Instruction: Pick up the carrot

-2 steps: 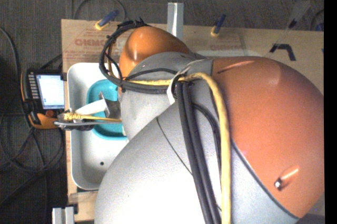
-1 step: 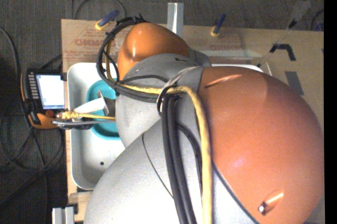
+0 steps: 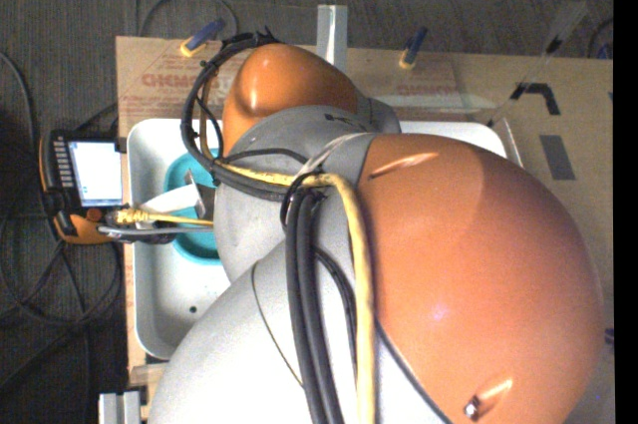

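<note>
My arm bulks across most of the view and covers nearly all of both bins, so whatever lies under it is hidden. Its wrist end reaches down into the left bin, where my gripper sits low beside a teal round object. The teal object's lower edge peeks out under the wrist. The arm's body blocks the gripper from above. The carrot is hidden from me at this moment.
The left bin's white wall and a bare patch of its floor show at the left. A handheld pendant with a lit screen hangs off the bench's left edge. Clamps sit on the brown board behind the bins.
</note>
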`<control>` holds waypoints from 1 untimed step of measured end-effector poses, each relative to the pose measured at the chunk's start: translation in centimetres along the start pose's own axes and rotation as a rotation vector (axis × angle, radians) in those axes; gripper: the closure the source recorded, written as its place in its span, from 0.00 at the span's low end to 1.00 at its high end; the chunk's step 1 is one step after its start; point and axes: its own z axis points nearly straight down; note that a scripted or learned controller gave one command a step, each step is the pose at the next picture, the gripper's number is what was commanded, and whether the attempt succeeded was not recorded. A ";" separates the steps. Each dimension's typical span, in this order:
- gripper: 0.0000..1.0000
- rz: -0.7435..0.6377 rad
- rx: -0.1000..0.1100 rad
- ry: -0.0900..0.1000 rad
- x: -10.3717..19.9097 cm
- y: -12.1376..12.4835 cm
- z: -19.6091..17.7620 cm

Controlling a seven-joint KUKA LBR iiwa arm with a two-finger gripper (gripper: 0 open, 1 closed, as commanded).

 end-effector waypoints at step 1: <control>1.00 -0.193 -0.004 0.001 0.0 0.0 0.9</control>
